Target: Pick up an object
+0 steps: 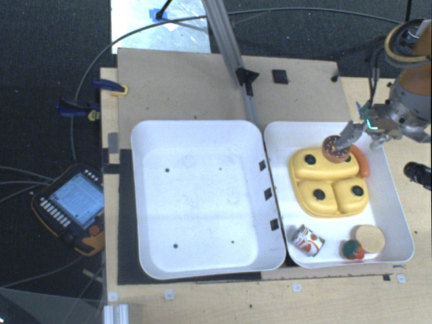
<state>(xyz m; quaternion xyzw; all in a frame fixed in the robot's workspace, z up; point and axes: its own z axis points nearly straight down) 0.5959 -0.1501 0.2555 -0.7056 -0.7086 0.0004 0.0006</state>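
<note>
The right bin (395, 211) holds a yellow moulded toy (327, 184) with black dots. A small brown ring-shaped piece (333, 148) rests on its top edge, and an orange sausage-shaped piece (362, 163) lies against its right side. Near the bin's front lie a small red and white can (308, 240), a tan round disc (370, 237) and a small green and red item (351, 250). My gripper (349, 136) reaches in from the upper right, its tip right beside the brown ring at the bin's back. I see nothing held in it.
The left bin (145, 181) sits beside the right one. A grey pole (226, 36) slants over the bench's back. A teach pendant (71, 204) and cables lie off the bench's left side.
</note>
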